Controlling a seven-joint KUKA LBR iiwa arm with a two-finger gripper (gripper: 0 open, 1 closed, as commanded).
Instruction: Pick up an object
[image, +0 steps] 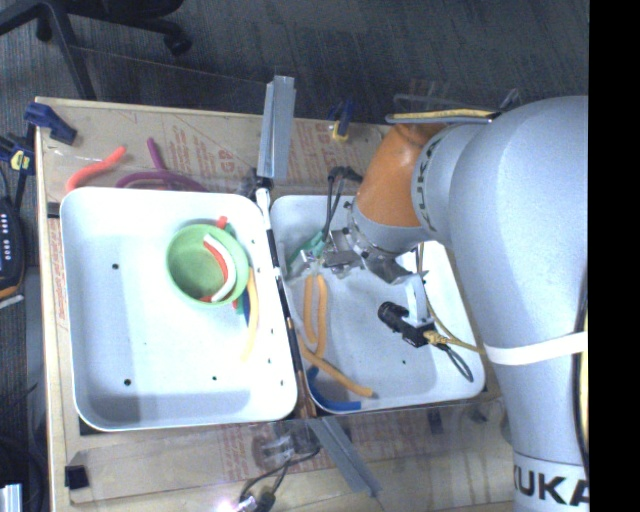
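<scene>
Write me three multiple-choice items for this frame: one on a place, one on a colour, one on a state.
1. Where does the green bowl lie?
A. in the left bin
B. in the right bin
C. on the bench outside the bins

2. What colour is the band above the arm's wrist?
A. blue
B. orange
C. white

3. Over which bin does the arm reach?
A. the left bin
B. the right bin
C. neither, it is parked off the bench

Key: 1 A, the bowl rests on the floor of the left bin. 2 B, the band shows orange against the grey arm. 3 B, the pincer hangs low over the right bin, near its upper left corner.
</scene>
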